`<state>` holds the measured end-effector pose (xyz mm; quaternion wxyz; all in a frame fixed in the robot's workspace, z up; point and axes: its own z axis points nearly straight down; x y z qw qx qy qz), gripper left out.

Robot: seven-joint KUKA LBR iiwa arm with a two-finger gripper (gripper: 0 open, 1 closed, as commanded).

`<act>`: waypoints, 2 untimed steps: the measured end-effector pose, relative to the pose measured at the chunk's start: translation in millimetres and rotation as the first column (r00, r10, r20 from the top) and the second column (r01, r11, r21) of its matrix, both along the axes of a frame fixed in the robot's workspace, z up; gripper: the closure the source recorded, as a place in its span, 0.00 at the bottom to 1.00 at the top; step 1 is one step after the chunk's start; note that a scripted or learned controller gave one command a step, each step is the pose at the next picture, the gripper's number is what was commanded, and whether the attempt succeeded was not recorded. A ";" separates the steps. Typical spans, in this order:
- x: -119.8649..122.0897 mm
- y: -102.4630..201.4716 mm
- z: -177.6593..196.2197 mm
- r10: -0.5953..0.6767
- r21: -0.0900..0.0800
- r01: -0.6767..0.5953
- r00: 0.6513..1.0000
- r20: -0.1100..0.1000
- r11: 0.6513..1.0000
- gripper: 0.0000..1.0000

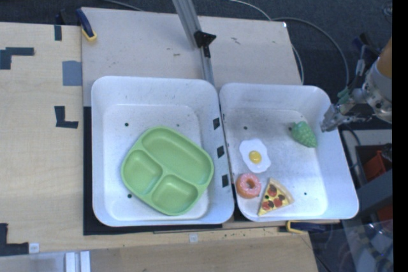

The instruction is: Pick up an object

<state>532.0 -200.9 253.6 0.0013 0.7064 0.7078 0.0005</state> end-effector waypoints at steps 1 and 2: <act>14.2 53.3 6.3 0.005 0.003 -0.005 1.000 -0.002 1.000 1.00; 21.7 110.8 -8.2 0.005 0.003 -0.005 1.000 -0.004 1.000 1.00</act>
